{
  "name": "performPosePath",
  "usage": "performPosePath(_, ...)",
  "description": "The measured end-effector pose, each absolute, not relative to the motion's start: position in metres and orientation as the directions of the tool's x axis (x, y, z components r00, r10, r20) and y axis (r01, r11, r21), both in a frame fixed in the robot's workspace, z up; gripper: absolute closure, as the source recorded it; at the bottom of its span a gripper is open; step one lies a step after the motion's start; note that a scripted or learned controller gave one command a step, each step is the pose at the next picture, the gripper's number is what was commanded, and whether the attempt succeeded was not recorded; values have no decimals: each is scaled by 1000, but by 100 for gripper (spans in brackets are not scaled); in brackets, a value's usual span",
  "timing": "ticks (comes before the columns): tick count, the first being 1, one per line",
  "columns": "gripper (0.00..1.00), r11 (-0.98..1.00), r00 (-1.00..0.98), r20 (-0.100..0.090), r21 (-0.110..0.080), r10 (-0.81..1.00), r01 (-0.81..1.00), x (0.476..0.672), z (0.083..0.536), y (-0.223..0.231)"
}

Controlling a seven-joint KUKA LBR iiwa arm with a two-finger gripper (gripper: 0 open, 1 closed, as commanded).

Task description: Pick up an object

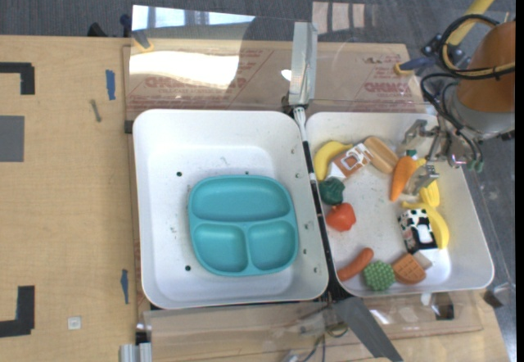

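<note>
One orange carrot (401,176) lies in the right bin (471,266), touching or just beside the claw (426,157), on its left side. The claw hangs low over the far right part of this bin. I cannot tell how wide it is open, or if it grips the carrot.

Just below the claw is one small yellow piece (430,193). Below that are one black and white toy (417,228) and one yellow banana (440,228).

Left of the claw are one tan bun (379,153), one small brown and white box (354,161) and a second banana (327,157). Further down on that side are one green broccoli (332,191) and one red tomato (341,217).

Well below the claw, at the near edge, lie one red sausage (354,264), one green bumpy ball (378,275) and one orange waffle (409,269).

There are two white bins. The left bin (155,188), well apart from the claw, holds one blue plate (242,223) with three parts.
</note>
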State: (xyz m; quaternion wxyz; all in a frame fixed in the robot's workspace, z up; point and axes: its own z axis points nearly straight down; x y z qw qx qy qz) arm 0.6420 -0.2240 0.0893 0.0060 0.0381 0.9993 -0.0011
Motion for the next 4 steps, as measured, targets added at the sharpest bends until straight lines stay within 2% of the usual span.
performPosePath(1, 0, 997, -997, -7, 2, 76, 76, 629, 88, -164)
performPosePath(2, 0, 984, -984, -9, -1, 181, 181, 589, 89, -144)
performPosePath(3, 100, 984, -984, -23, -1, 179, 179, 594, 103, -143)
performPosePath(4, 100, 988, -988, -11, -3, -155, -155, 638, 88, -200)
